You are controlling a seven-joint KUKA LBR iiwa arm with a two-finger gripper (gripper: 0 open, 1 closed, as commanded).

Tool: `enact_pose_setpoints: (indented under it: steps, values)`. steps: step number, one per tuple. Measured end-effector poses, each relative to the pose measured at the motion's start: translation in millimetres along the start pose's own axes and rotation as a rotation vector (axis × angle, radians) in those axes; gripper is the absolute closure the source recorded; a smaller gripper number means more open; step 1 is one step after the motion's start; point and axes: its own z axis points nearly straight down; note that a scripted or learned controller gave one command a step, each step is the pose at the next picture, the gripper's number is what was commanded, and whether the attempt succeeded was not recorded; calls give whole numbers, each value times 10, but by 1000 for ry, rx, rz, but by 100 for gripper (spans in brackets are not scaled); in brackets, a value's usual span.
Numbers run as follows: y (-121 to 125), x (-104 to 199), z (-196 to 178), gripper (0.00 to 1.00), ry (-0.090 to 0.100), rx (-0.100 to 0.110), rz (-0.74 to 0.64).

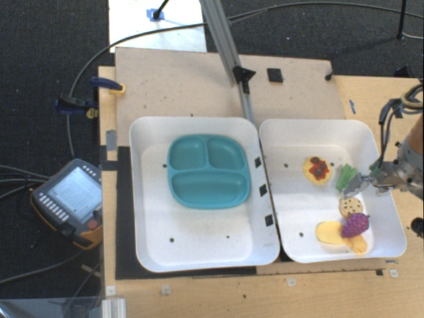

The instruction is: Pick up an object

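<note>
- Two shallow white bins sit side by side on my bench: the left bin (pixel 152 244) and the right bin (pixel 291 177).
- From my remote station I see a teal divided plate (pixel 209 171) lying flat in the upper half of the left bin, three compartments facing up.
- In the right bin, a small round toy pizza (pixel 317 169) with a red centre lies near the middle, well apart from the rest.
- A green leafy toy (pixel 346 176) rests just right of the pizza, touching or nearly touching the gripper's tip.
- The gripper (pixel 354 184) reaches in from the right edge, low over the right bin; I cannot tell how its jaws stand, and I see nothing clearly held.
- Just below it lies a speckled cookie (pixel 350 206).
- A purple grape bunch (pixel 356 224) sits beside the cookie, resting against a yellow toy (pixel 329 232) in the bin's lower right corner.
- A teach pendant (pixel 69 201) lies off the bench to the left, among cables.
</note>
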Motion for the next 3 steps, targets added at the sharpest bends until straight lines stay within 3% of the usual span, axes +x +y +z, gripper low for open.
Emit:
enact_pose_setpoints:
  steps: [1, 2, 3]
  values:
    - [70, 81, 545, 0, 1, 0, -1]
    - [119, 62, 917, 0, -6, -14, -1]
    - [143, 39, 781, 100, -11, -22, 1]
